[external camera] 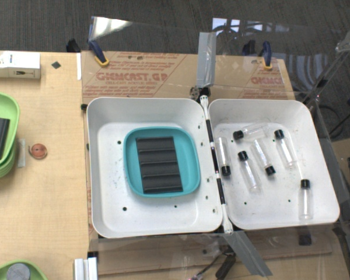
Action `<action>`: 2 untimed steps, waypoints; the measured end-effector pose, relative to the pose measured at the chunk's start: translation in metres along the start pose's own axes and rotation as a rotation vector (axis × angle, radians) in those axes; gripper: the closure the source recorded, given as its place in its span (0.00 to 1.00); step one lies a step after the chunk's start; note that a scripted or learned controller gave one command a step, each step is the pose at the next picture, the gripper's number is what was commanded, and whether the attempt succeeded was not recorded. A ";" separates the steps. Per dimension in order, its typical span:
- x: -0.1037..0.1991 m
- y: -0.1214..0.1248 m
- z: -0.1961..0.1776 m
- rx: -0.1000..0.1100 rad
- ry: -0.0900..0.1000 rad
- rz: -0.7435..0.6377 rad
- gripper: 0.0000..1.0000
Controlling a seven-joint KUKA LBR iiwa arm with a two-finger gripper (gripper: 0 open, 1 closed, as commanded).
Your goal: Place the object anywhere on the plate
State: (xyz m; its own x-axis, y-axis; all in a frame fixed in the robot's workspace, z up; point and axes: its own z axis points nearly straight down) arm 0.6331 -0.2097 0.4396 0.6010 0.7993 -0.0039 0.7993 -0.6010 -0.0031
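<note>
A teal square plate (132,156) lies in the left white bin (105,203). A black ribbed insert (158,164) rests across its middle. In the right white bin (321,156) lie several clear plastic tubes with black caps: one near the top (249,133), one at the upper right (284,146), one by the left wall (222,156), two in the middle (248,171) (262,158), and one at the lower right (305,198).
Brown cardboard (140,74) lies behind the bins, held by clamps (98,54). To the left, the wooden bench bears a green dish (6,112), a white box (14,66) and a small orange disc (38,151). A grey strip (206,63) stands above the bins' seam.
</note>
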 end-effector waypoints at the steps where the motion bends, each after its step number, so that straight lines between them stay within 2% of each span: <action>1: 0.011 0.020 0.000 0.000 0.001 0.126 0.00; 2: 0.021 0.011 0.203 0.001 0.001 0.161 0.00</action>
State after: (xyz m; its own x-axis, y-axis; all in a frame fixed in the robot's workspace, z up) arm 0.6532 -0.1996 0.2361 0.7211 0.6928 -0.0030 0.6928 -0.7211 -0.0033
